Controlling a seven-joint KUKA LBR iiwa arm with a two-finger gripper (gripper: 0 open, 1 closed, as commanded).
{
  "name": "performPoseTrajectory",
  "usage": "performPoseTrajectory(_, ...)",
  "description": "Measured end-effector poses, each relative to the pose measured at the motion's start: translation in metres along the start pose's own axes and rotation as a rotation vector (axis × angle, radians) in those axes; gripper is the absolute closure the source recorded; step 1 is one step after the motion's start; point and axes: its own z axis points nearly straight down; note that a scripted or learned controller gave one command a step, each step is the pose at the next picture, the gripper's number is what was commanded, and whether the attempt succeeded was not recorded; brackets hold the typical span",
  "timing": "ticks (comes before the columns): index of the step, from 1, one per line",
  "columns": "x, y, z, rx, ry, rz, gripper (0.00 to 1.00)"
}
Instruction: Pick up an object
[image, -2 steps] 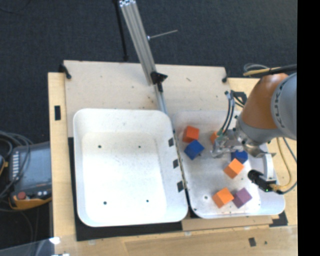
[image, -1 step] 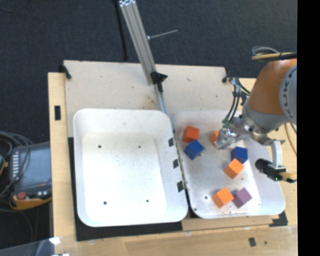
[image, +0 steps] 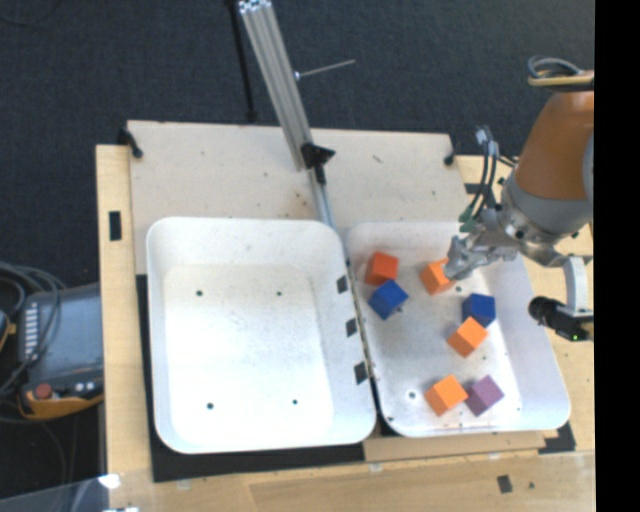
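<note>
The right bin (image: 530, 400) holds several small cubes. An orange cube (image: 381, 267) and a blue cube (image: 388, 298) lie near its left wall. Another orange cube (image: 434, 277) sits right beside my gripper (image: 458, 268), which hangs low over the bin's upper middle, touching or nearly touching that cube. Below the gripper are a blue cube (image: 480, 308) and an orange cube (image: 466, 336). Near the front sit an orange cube (image: 447, 394) and a purple cube (image: 485, 394). Nothing shows clearly between the fingers.
The left bin (image: 170, 300) stands beside the right one, with small clips along the shared wall. A slanted aluminium bar (image: 285, 95) rises from the back of the bench. A grey control box (image: 50, 340) sits off the bench at the left.
</note>
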Motion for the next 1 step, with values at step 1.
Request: performPoseTrajectory(1,-0.001,0.0015,-0.0363,0.003,0.0,-0.001,1.0)
